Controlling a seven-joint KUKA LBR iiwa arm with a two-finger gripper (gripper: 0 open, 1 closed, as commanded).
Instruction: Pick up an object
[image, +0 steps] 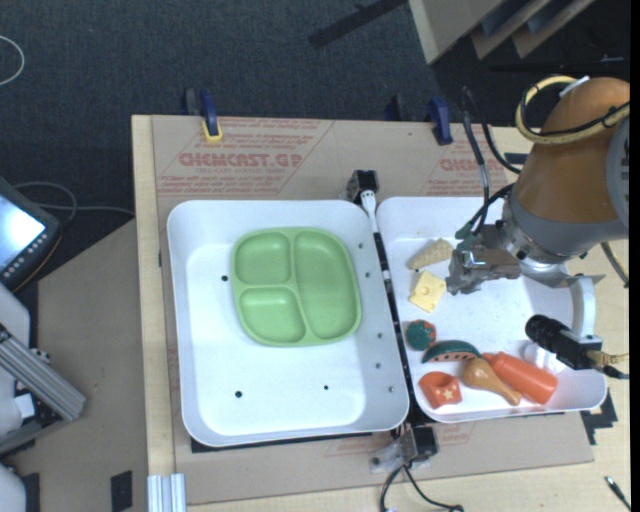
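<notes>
Plywood bench (260, 150), two white bins (195, 330), dark carpet (150, 50)

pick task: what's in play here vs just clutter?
In play:
gripper
right bin
cheese wedge
cracker
ball
melon slice
tomato
drumstick
carrot

Clutter:
green tray
left bin
blue clamps

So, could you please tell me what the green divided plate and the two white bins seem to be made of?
The green three-compartment plate looks like matte moulded plastic: uniform colour, soft rounded dividers. The left white bin and right white bin appear to be smooth, slightly glossy plastic, though coated metal cannot be excluded.
</notes>
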